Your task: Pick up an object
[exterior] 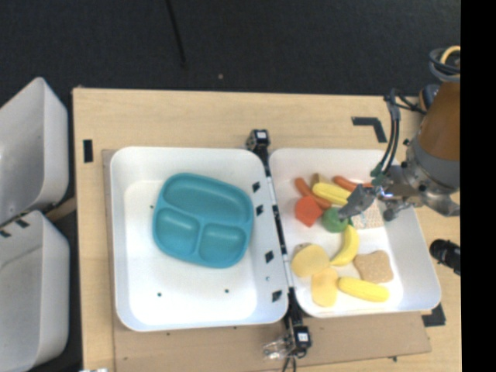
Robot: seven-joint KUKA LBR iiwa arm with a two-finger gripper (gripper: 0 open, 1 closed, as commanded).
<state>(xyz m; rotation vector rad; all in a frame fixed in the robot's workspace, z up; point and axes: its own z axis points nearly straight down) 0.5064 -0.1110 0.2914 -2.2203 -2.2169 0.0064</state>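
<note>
Camera view, arm (442, 142) from right, tool (363, 201) low over toy food (341, 239)

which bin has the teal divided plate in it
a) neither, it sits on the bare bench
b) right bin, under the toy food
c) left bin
c: the teal divided plate lies flat in the left bin, while the toy food is piled in the right bin.
</note>
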